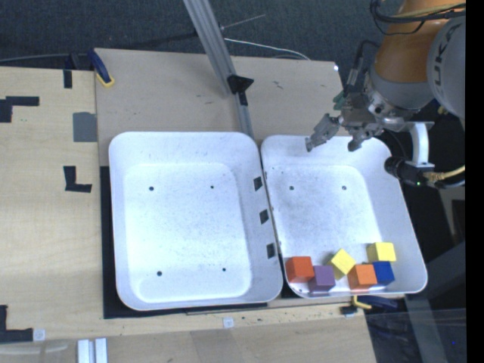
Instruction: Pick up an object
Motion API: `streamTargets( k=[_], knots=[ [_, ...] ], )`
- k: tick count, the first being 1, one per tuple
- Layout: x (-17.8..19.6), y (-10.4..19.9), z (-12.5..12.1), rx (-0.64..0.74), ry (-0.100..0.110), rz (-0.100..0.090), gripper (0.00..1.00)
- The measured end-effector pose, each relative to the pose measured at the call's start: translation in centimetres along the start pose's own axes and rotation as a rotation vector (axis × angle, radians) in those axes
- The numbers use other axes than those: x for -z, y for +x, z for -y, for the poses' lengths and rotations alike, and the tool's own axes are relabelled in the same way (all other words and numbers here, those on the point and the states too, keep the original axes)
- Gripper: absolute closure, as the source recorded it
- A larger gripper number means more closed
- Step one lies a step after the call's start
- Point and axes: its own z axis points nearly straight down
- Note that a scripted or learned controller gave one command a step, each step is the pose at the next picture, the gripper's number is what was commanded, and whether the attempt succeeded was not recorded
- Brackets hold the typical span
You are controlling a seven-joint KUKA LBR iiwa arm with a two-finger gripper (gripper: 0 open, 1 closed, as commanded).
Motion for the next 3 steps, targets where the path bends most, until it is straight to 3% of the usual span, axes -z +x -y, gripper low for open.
streamTargets(
  k=[1, 2, 3],
  knots=[
    [-11.3, -1.3, 2.9, -0.003, 0.009, 0.0, 0.0],
    [-17.5, -2.5, -5.8, 0.0, 0.01, 0.0, 0.0],
    [-9.6, 0.7, 1.3, -0.001, -0.003, -0.001, 0.0]
  ],
)
